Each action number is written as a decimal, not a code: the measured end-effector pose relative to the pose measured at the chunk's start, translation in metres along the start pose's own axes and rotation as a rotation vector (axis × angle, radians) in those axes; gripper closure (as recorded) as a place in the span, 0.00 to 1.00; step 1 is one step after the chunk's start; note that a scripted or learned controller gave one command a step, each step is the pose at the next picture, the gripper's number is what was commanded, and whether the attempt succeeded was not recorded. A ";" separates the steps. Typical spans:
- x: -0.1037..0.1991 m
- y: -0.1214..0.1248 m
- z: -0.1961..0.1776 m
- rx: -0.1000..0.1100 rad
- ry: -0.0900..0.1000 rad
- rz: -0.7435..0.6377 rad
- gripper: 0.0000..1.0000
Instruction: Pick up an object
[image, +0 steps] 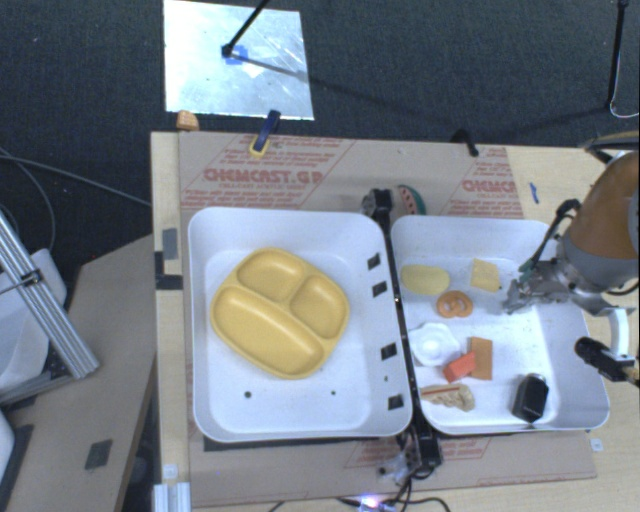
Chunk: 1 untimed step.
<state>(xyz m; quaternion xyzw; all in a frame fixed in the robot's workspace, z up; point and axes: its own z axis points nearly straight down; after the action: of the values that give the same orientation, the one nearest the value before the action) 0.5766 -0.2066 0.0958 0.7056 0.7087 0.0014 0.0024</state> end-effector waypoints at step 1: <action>0.033 -0.094 0.012 0.012 0.005 0.006 1.00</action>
<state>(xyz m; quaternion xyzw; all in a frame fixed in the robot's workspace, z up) 0.4826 -0.1745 0.0833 0.7075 0.7067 -0.0010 -0.0036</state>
